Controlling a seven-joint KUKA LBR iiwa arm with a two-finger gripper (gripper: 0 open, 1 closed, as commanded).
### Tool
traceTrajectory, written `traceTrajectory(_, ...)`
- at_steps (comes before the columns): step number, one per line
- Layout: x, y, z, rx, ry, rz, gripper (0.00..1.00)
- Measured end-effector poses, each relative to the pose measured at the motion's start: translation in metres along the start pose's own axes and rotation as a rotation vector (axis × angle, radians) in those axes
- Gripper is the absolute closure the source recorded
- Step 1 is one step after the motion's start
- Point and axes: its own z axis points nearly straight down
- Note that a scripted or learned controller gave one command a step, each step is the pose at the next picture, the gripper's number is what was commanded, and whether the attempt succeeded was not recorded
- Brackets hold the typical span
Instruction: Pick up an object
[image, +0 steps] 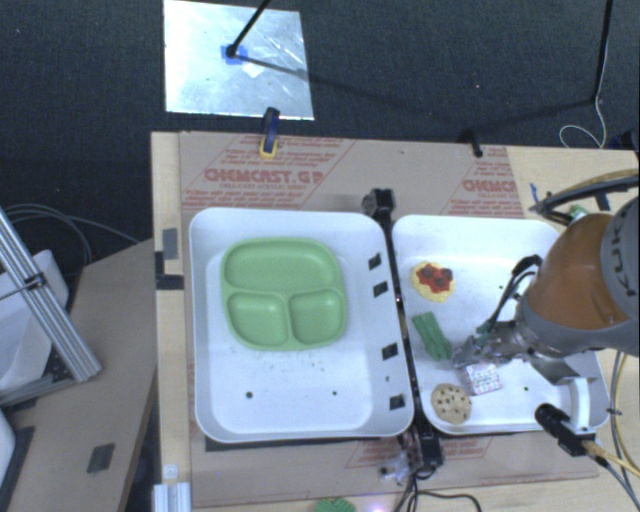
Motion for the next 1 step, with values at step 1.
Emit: traceTrajectory(1,0.0447,0.04,-0.1153,-0.012,0.001,-0.01,1.0)
